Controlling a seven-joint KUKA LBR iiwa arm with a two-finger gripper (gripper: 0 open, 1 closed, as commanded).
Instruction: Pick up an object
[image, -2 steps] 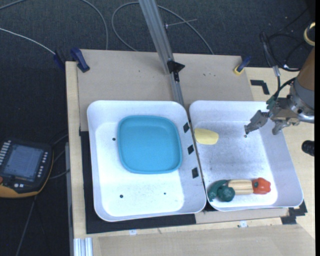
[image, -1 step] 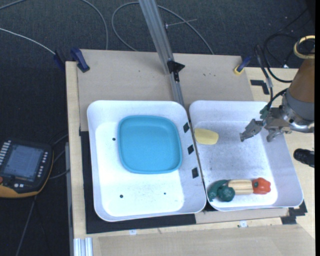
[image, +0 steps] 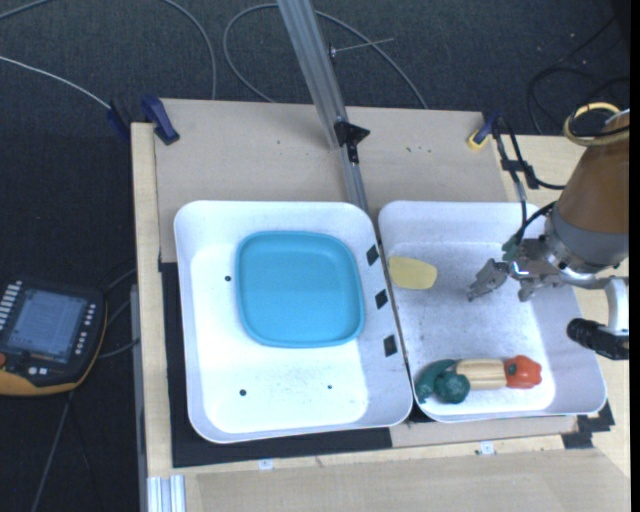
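A pale yellow object (image: 412, 273) lies at the far left of the right bin (image: 440, 232). Along that bin's near edge lies a toy with a green end (image: 443, 383), a tan wooden middle (image: 482, 374) and a red end (image: 523, 372). My gripper (image: 505, 283) hangs over the right half of this bin, right of the yellow object and above the toy. Its two fingers are spread apart with nothing between them.
The left bin (image: 210, 380) holds a blue square plate (image: 299, 287). A metal pole (image: 320, 75) slants down to the gap between the bins. Blue clamps (image: 158, 120) sit at the bench's far corners. A pendant (image: 45, 335) lies on the floor at left.
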